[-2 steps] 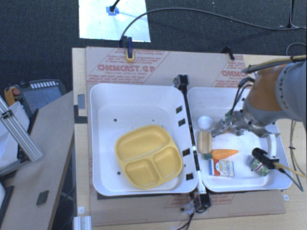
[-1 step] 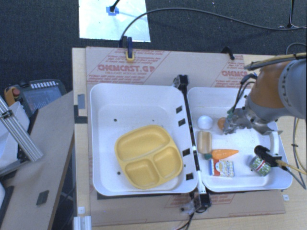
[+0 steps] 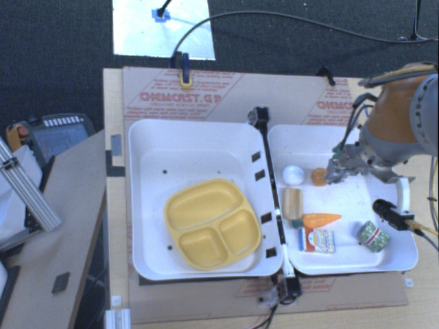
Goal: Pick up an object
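Observation:
The right bin [image 3: 398,252] holds several small objects. A white ball [image 3: 293,175] and a small orange ball [image 3: 318,177] lie near its back left. A tan block [image 3: 293,203], a carrot [image 3: 321,220] and a small printed carton [image 3: 317,240] lie further forward. A green can [image 3: 372,236] rests at the front right. My gripper [image 3: 335,171] hangs low over the bin, just to the right of the orange ball and close beside it. I cannot tell whether it touches the ball.
In the left bin [image 3: 147,184] lies a yellow divided tray [image 3: 212,223]. A black divider strip [image 3: 269,190] runs between the bins. The arm's grey and orange wrist [image 3: 401,118] overhangs the right bin's back right.

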{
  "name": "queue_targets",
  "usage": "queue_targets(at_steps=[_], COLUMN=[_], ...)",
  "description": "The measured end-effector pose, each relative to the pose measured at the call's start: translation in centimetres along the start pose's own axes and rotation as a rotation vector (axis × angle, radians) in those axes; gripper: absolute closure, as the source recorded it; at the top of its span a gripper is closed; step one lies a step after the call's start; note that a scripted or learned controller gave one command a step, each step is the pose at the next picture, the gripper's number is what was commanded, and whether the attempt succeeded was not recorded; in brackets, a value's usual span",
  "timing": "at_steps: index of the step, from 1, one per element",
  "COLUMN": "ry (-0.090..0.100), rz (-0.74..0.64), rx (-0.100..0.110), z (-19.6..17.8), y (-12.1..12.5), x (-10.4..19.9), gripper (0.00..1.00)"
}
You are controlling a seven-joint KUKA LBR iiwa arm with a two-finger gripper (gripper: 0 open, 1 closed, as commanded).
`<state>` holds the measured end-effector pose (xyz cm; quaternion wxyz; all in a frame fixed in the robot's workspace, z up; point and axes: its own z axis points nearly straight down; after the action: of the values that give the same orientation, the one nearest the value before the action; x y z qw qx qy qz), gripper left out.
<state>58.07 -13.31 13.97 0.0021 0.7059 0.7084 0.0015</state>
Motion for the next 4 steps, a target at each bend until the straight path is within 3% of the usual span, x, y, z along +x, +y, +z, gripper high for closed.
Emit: queue_targets(at_steps=[2, 3, 4], ry=[-0.001, 0.000, 0.002], rz=[-0.002, -0.002, -0.006], rx=[-0.003, 0.000, 0.003], z=[-12.2, -15.8, -15.1], y=[1.4, 1.6, 2.1], x=[-0.3, -0.3, 5.4], gripper=[1.00, 1.00, 1.00])
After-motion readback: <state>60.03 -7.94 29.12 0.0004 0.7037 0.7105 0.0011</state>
